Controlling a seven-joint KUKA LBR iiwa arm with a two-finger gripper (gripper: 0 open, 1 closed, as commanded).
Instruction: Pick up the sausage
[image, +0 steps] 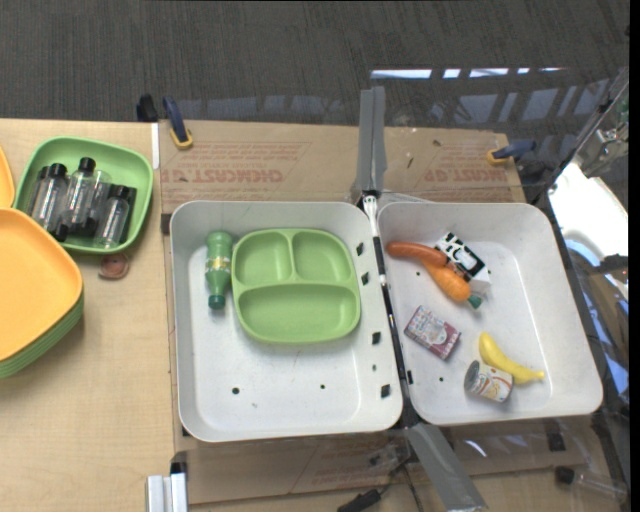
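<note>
Spanning wooden bench (90, 420): cardboard sheet (300, 170), two white bins (290, 400).

Two white bins (190, 330), one green divided plate (296, 285), one green bottle (218, 267), one carrot (447, 277), one banana (506, 361), one can (487, 382).

orange plates (35, 290) | cut by left edge | carrot (452, 283) overlaps black-white item (462, 255)

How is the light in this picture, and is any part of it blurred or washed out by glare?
In the camera view the light is soft and even, with faint shadows inside both bins; the sausage, carrot and banana look reasonably sharp; at the right edge a bright white patch is overexposed, and the clear panel above the right bin carries pale reflections.
</note>
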